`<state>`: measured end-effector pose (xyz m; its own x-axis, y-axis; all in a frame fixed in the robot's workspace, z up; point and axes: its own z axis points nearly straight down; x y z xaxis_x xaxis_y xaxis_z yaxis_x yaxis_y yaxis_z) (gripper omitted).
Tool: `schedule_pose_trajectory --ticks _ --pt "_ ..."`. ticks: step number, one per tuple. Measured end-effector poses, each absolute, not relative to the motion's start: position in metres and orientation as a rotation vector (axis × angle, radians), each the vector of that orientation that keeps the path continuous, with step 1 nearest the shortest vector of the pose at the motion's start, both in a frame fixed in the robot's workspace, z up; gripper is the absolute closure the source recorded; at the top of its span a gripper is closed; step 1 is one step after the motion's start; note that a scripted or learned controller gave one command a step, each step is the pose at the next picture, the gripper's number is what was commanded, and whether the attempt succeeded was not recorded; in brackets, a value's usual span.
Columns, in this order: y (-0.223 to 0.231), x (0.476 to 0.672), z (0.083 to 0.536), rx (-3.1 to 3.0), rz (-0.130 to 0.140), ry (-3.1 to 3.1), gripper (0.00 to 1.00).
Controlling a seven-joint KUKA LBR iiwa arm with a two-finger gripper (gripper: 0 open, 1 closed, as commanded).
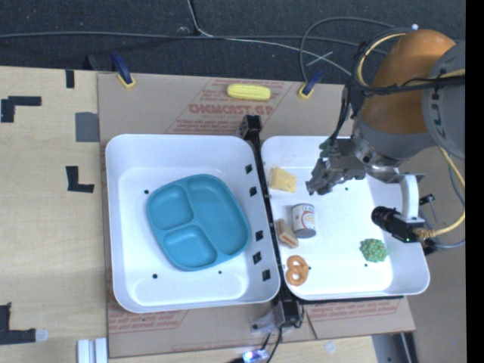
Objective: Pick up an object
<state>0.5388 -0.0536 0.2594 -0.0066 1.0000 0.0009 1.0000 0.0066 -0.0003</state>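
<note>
a: how do the jaws stand on the gripper (324, 178)?
b: cannot tell. it hangs over the right bin (401, 282), dark and bunched, and nothing shows between its tips.
a: what lies near it?
b: taking the small can (303, 220) as the mark: the gripper is above and to the right of it, apart. a yellow cheese wedge (283, 179) lies above the can, left of the gripper. a tan bread piece (287, 236) sits just at the can's lower left, and a pretzel (296, 270) below that.
a: anything else?
b: a green broccoli piece (373, 249) lies well right of the can, beside a black fitting on the arm. far left of the can, a blue divided plate (198, 221) lies in the left bin (128, 157). a yellow banana (248, 91) lies on the cardboard (151, 97), well above the can.
</note>
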Motion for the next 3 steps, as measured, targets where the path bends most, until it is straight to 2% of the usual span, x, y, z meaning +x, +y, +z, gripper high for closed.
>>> schedule_pose_trajectory --ticks 1,3 --pt "-0.001 0.543 0.242 -2.213 0.003 -2.226 1.00" --pt "0.093 0.565 0.245 -2.213 0.000 -2.228 1.00"
